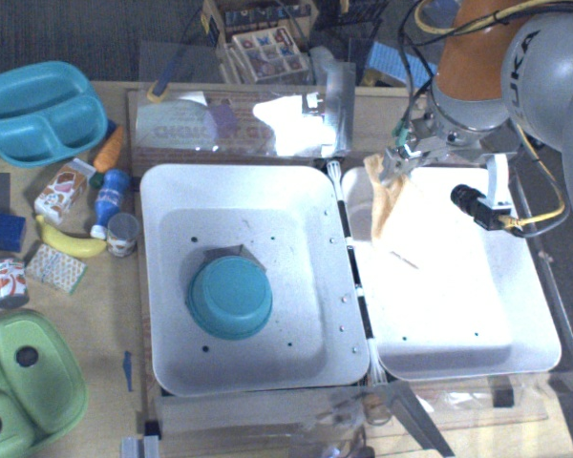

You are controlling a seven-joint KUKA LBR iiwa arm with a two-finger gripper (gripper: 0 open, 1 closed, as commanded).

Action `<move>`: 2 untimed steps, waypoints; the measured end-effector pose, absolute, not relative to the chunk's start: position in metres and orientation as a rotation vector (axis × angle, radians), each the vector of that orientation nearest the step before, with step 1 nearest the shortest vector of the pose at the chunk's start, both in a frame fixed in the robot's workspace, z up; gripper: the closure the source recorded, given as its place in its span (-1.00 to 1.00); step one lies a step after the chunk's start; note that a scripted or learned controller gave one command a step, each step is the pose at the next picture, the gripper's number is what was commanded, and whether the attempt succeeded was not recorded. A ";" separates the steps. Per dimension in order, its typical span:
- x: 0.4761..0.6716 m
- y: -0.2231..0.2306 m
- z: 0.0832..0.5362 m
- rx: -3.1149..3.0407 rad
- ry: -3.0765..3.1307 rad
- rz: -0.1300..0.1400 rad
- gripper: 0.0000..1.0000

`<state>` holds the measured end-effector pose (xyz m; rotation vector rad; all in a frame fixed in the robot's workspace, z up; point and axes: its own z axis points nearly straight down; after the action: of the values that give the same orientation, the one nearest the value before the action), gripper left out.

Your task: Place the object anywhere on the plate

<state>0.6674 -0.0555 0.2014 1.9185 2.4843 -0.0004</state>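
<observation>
Gripper point(398, 160) over my right bin's point(477, 351) far-left corner, fingers pinching a pale tan, floppy cloth-like object point(384, 201) that hangs down, blue plate point(230, 297) in left bin point(172, 208).

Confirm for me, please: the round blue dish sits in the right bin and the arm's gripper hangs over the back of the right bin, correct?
Not quite. The camera view shows the round blue dish in the left bin, not the right one. The rest stands: the gripper hangs over the back of the right bin, with a tan object just below it.
</observation>
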 end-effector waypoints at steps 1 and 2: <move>0.621 0.009 0.185 1.894 2.506 0.000 1.00; 0.540 0.053 0.224 1.806 2.572 -0.001 1.00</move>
<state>0.5402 0.0532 0.2241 1.8057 2.5723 -0.0008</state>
